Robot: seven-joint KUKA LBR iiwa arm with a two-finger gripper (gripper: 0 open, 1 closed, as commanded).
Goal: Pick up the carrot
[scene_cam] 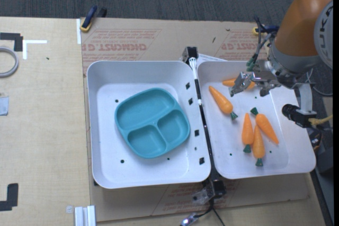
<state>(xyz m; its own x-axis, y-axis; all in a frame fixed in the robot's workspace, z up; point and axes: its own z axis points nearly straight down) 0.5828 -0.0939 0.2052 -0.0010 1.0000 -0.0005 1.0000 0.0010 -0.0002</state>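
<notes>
Several orange carrots with green tips lie in the right bin. One carrot lies slantwise near the bin's left wall. Three more carrots cluster at the middle right. A further carrot peeks out at the back, just left of my gripper. The gripper hangs low over the back of the right bin, beneath the orange band of the arm. I see no carrot held in it.
The left bin holds a teal divided plate. Clips join the two bins at the middle wall. A blue clamp sits at the cardboard's back left edge. Cables and a black fitting hang by the right bin's right rim.
</notes>
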